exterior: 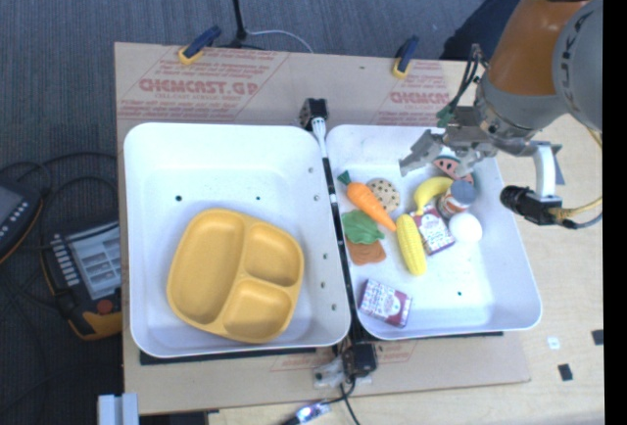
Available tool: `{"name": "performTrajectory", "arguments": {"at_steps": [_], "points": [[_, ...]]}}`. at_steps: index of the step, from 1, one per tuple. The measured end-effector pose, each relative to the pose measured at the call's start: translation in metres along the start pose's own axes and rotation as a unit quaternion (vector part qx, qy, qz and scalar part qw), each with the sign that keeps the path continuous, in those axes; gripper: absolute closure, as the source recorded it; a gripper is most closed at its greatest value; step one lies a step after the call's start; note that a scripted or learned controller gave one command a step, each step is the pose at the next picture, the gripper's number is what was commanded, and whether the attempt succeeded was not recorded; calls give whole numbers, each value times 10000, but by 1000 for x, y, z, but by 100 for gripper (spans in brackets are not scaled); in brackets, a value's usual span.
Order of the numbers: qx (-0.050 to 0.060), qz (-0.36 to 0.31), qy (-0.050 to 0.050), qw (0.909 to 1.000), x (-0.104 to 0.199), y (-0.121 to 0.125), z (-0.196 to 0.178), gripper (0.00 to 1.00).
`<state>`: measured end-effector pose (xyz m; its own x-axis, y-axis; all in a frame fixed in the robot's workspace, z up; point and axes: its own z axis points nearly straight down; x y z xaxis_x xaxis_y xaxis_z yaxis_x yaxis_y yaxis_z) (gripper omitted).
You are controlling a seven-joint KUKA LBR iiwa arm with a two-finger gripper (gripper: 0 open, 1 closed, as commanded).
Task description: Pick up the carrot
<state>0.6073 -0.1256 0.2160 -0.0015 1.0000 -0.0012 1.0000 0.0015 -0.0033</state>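
The carrot (369, 203), orange with a green top, lies tilted in the right bin (509, 301) close to its left wall. My gripper (444, 157) hovers over the bin's far side, up and to the right of the carrot and well apart from it. Its two fingers are spread open with nothing between them. A small pink-and-white toy (450, 165) lies just below the fingers.
Around the carrot lie a cookie (384, 190), a green leaf (361, 229), a banana (431, 190), a corn cob (411, 245), a red packet (435, 232), a white egg (466, 228) and a small box (384, 303). The left bin (157, 168) holds a yellow divided plate (235, 273).
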Motion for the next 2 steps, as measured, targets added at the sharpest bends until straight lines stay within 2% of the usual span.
{"name": "performTrajectory", "arguments": {"at_steps": [1,2], "points": [[-111,840,-16,9964,26,12,101,0],[-239,2894,14,9569,18,-11,116,0]]}}
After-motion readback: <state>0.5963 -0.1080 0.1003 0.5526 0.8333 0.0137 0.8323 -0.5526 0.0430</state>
